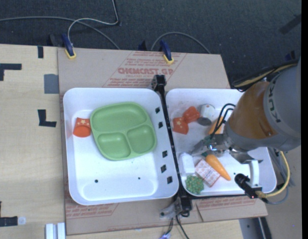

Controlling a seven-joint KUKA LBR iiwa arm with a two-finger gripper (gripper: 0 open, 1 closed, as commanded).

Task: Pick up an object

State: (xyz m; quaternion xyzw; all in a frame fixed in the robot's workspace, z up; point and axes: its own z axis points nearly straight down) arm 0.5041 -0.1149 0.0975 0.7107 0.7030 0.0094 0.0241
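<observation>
Arm over the right bin, pincer low among the small items.

The worktop [24, 148] carries a cardboard sheet [139, 68] under two white bins. The arm [263, 113] reaches in over the right bin [266, 176]. The left bin [77, 178] holds a green tray [124, 130] with an orange cup [82, 127] just beside its left edge. The pincer [212, 146] sits just above a carrot [218, 167]; whether it is open or grips anything cannot be told. Near the carrot lie a red-and-white packet [207, 173], a green ball [195, 184] and a white piece [187, 162]; two red blocks [185, 119] and a pale cup [207, 111] lie toward the far wall.
</observation>
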